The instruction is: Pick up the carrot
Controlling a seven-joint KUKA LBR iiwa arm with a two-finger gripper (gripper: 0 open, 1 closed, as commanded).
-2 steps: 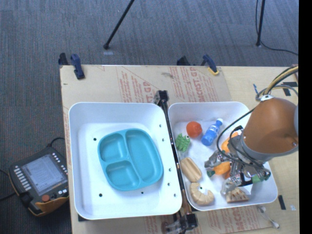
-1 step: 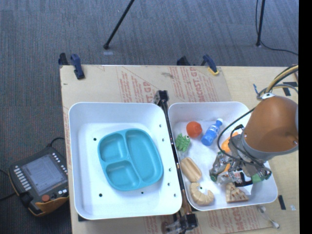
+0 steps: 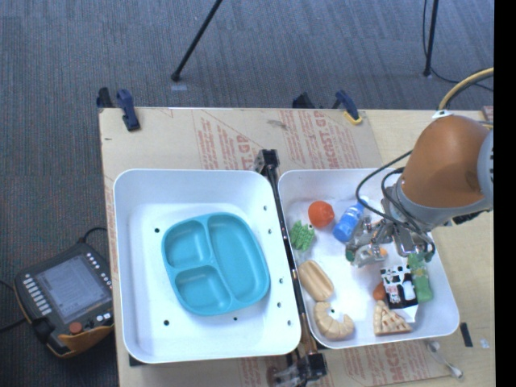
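- Near edge, right bin (image 3: 448, 322): a croissant (image 3: 334, 322), a waffle-like wedge (image 3: 391, 320) and a bread roll (image 3: 316, 279) lie on the bin floor, untouched.
- Carrot (image 3: 379, 292): judged to be the small orange tip beside the black-and-white carton (image 3: 398, 287), with green at the carton's far side (image 3: 420, 285). It rests in the right bin, mostly hidden; identification is uncertain.
- Claw (image 3: 372, 248): poised low over the right bin, just beyond the carrot. Whether it is spread or closed cannot be told; nothing is seen held.
- Farther: blue cup (image 3: 349, 223), orange ball (image 3: 321, 213), green piece (image 3: 302, 235).
- Left bin (image 3: 133, 216): holds a blue divided plate (image 3: 215, 262).
- Status: grasp not achieved; descent, closure and lift remain.
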